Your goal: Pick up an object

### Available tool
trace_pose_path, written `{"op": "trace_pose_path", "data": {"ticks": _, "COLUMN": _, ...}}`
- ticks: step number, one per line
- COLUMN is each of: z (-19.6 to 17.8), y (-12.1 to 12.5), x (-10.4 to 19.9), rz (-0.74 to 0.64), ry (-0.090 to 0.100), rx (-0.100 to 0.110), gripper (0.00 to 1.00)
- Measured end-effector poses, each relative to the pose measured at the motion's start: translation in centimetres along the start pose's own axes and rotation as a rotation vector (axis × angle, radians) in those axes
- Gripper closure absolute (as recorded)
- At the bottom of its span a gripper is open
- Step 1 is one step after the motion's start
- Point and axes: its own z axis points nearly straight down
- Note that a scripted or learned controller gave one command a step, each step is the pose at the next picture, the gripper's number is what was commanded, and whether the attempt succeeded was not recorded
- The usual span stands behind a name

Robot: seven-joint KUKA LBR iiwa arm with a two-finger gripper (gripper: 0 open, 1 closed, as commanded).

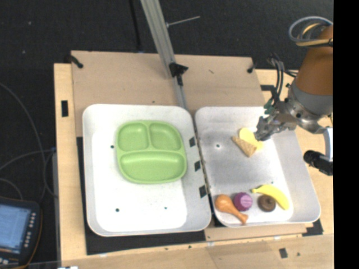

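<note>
In the right bin (224, 128) lies a yellow and tan wedge like a cheese slice (245, 142), near the bin's middle. My gripper (262, 134) reaches in from the right and its tip sits right at the wedge's right edge, touching or just above it. Along the bin's near edge lie an orange pear-shaped toy (229, 206), a purple round toy (243, 200), a brown doughnut (267, 203) and a yellow banana (272, 195).
The left bin (101, 206) holds a green divided plate (151, 152). A metal pole (162, 43) slants up from between the bins at the back. A tablet (17, 228) lies off the bench at lower left.
</note>
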Motion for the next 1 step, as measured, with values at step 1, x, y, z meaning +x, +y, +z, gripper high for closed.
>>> {"op": "trace_pose_path", "data": {"ticks": 1, "z": -0.15, "y": 2.62, "x": 5.32, "rz": -0.002, "ry": 0.001, "rx": -0.001, "gripper": 1.00}}
